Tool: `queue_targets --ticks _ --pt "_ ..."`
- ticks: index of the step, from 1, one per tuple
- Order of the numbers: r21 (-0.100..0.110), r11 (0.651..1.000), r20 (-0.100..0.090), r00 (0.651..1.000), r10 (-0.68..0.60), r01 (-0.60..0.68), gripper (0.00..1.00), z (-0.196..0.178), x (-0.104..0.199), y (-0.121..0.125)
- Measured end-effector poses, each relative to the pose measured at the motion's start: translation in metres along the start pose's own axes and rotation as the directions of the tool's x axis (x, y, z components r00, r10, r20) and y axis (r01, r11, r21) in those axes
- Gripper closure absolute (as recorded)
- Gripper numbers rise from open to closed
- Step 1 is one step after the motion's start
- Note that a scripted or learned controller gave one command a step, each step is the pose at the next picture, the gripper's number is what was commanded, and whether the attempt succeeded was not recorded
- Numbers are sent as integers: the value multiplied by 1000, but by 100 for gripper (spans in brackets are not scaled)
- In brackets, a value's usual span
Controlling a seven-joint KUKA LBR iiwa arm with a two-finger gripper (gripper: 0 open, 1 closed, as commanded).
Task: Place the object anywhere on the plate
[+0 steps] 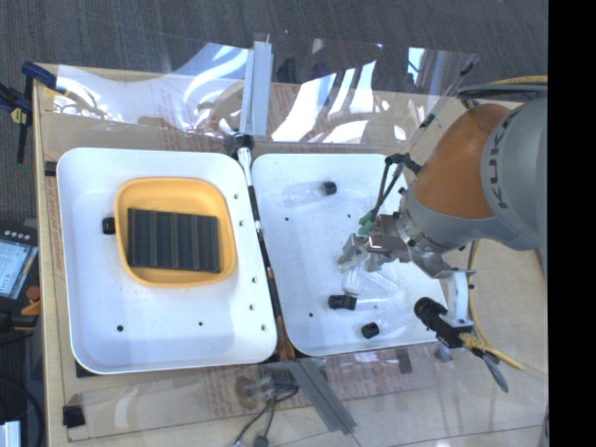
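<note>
So, in the camera view, the gripper (pixel 358 254) is parked over clear bottles (pixel 368 287) in the right bin (pixel 298 250), far from the yellow plate (pixel 172 198); finger state can't be told. Slippery plastic could easily be missed.

Tabletop (pixel 521 343) is carrying two shallow white bins side by side, edges touching: left bin (pixel 84 315) and right bin (pixel 298 250). Clear plastic sheeting (pixel 354 91) is lying along the tabletop's far edge behind both.
</note>
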State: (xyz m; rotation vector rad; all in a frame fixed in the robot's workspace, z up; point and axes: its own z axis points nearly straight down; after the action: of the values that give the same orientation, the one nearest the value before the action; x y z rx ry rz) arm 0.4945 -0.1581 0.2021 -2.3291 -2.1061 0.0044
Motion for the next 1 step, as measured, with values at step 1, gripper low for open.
queue_targets --ticks 1 --pt "0 989 -2 989 -150 150 100 -54 75 50"
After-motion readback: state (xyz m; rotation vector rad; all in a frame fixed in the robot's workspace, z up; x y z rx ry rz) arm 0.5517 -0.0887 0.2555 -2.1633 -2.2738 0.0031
